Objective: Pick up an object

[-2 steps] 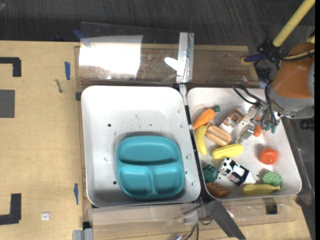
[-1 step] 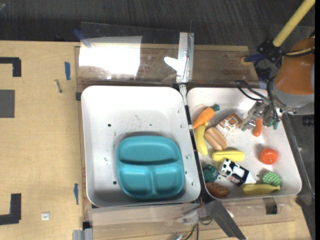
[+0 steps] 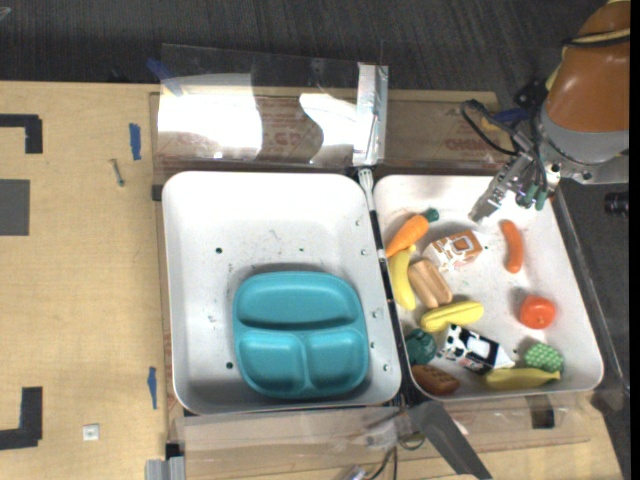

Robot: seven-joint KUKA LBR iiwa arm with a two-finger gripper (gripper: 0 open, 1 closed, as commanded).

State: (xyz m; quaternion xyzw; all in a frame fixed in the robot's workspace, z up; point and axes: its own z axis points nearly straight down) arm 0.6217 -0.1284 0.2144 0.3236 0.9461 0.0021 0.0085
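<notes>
Gripper (image 3: 492, 203): seen at the upper right of the right bin (image 3: 585, 308), hung from the grey wrist below the orange band; nothing is seen between its tips. Whether it is spread or closed cannot be told from this view (the metal parts are small and blurred).
Contact: none is evident; the tip appears to stand above bare bin floor, just beside the red sausage (image 3: 512, 245) and near the small house-printed block (image 3: 456, 249).
Step in hand: judged to be the approach; no object has been lifted.
Candidate objects: all lie in the right bin, namely a carrot (image 3: 408, 232), a banana (image 3: 401, 279), a hot dog bun (image 3: 430, 283), a yellow piece (image 3: 452, 315), a tomato (image 3: 537, 312), a black-and-white cow (image 3: 470, 347) and a green knobbly item (image 3: 545, 357).
Left bin (image 3: 190, 268): a teal divided tray (image 3: 298, 333) is borne there.
Next move: one object must be selected, the tool centred over it and lowered. The sausage is judged the easiest, since it lies apart from the others; the pieces along the divider touch one another.
</notes>
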